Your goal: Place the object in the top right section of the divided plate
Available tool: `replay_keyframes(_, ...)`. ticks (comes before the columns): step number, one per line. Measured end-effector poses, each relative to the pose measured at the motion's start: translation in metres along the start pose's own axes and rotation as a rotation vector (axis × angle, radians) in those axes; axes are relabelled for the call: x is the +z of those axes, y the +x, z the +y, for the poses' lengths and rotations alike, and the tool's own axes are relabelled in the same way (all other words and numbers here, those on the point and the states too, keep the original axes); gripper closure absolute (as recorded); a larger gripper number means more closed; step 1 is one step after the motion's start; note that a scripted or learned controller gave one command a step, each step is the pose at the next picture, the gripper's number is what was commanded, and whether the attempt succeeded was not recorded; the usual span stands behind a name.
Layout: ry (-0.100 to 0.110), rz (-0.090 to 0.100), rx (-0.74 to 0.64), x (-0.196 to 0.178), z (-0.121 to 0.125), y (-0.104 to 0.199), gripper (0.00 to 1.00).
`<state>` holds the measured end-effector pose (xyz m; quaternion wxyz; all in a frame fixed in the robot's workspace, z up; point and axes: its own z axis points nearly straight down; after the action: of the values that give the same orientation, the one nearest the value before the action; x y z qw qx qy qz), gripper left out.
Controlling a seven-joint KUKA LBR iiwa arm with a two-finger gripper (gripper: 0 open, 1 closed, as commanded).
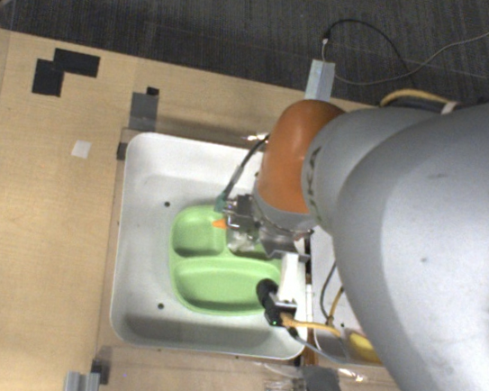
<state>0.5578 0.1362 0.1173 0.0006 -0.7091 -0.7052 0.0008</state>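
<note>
- you see the green divided plastic plate (pixel 206 271) lying in the left shallow white bin (pixel 145 221).
- a small orange object (pixel 218 224) sits at the plate's upper section, just beside the grey arm's gripper (pixel 244 226).

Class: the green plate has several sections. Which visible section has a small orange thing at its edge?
The upper-left section, the smaller one. The orange thing sits at its right edge, by the gripper. The long lower section has none.
</note>
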Motion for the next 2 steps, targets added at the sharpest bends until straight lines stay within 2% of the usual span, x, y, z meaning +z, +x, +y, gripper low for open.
replay_keyframes(1, -0.001, 0.0, 0.047, -0.065, -0.058, -0.03, 1.0)
replay_keyframes(2, -0.002, 0.0, -0.185, -0.065, -0.015, -0.073, 1.0)
